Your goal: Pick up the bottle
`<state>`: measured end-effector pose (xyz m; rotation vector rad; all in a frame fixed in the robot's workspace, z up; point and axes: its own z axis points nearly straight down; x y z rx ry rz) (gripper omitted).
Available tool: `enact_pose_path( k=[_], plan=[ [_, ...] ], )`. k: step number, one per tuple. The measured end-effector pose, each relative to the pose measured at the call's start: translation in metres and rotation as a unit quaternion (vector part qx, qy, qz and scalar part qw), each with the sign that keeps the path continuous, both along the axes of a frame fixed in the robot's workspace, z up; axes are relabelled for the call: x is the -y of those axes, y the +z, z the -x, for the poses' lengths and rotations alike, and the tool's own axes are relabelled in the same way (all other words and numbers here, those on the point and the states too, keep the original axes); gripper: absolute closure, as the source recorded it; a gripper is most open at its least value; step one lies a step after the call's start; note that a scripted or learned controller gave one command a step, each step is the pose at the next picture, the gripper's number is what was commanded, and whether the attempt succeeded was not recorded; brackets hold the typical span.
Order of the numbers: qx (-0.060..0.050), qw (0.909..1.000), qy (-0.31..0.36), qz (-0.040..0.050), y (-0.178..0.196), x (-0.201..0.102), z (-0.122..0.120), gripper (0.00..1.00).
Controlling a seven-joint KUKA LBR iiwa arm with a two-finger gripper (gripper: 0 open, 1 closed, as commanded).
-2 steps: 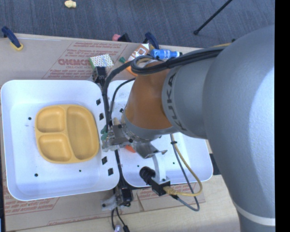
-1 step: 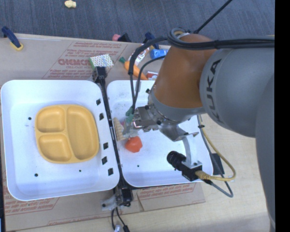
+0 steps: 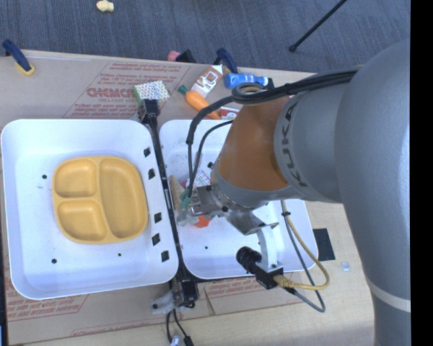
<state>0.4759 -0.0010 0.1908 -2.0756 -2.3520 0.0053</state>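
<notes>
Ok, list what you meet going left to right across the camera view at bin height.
Left bin's rim → yellow divided plate → clips along the seam where the bins meet → right bin's floor → grey and orange arm.

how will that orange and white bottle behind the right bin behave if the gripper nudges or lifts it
The bottle lies on its side on the cardboard, so a nudge would probably roll or spin it. It looks small and plastic, likely light and stiff enough to grip. Its rounded, smooth-looking body may slip unless it is squeezed across its middle.
</notes>
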Motion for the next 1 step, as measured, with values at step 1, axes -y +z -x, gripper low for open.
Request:
enact_pose_path(
  k=[1],
  plan=[
    [0.000, 0.9607, 0.278, -0.0014, 0.0004, -0.0153, 0.0002, 1.00]
  ],
)
